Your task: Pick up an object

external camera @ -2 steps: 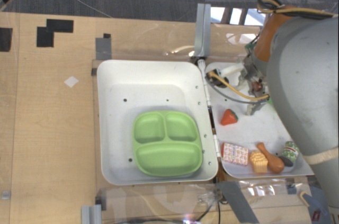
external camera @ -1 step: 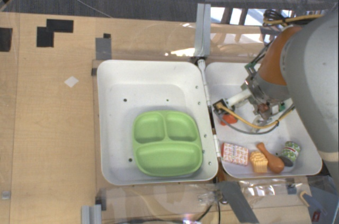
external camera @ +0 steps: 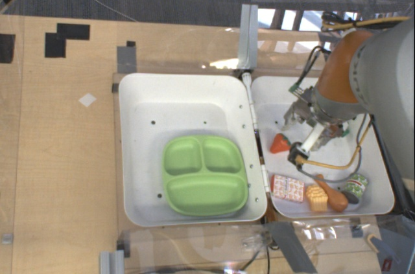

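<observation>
**A:** What do we find in the left shallow white bin (external camera: 162,104)?

**B:** One pale-green plastic plate with three compartments (external camera: 204,174), lying flat in the lower half of that bin.

**A:** And in the right shallow white bin (external camera: 269,94)?

**B:** The two-finger gripper (external camera: 295,116) hangs over its upper middle. We cannot tell whether it is spread or pressed together. Just below it in the frame, a red-orange cone-shaped piece (external camera: 280,144) lies on the bin floor.

**A:** What else do we note?

**B:** Along the lower edge, from left to right: a red-and-white patterned packet (external camera: 288,188), a yellow ridged block (external camera: 316,199), a brown drumstick-shaped toy (external camera: 333,196) touching that block, and a small green-and-white can (external camera: 356,185).
</observation>
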You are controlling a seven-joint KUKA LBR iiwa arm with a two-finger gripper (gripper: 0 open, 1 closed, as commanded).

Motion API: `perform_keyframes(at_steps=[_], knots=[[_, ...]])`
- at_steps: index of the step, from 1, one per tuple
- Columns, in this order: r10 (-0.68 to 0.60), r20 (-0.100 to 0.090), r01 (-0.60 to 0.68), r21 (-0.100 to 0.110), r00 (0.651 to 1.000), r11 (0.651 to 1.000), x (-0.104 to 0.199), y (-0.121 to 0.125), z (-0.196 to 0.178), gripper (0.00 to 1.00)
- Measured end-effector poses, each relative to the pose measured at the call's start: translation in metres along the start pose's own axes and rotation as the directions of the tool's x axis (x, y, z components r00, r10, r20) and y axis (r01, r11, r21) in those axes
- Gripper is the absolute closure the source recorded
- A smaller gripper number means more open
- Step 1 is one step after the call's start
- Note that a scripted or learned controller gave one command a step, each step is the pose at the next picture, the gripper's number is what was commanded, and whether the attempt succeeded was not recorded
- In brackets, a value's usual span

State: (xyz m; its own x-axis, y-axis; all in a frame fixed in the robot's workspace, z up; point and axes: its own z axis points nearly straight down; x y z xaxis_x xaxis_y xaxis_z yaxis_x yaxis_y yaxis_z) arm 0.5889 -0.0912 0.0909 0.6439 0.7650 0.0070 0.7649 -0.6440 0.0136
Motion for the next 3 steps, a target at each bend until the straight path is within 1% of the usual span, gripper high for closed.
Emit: perform_keyframes(at_steps=[1, 2, 3], knots=[[-0.35, -0.004, 0.35, -0.007, 0.937, 0.937, -0.03, -0.035, -0.002, 0.0], [-0.598, -0.002, 0.598, 0.004, 0.802, 0.802, -0.015, 0.03, 0.0, 0.0], [-0.772, 0.003, 0.772, -0.002, 0.635, 0.635, -0.113, 0.02, -0.002, 0.0]])
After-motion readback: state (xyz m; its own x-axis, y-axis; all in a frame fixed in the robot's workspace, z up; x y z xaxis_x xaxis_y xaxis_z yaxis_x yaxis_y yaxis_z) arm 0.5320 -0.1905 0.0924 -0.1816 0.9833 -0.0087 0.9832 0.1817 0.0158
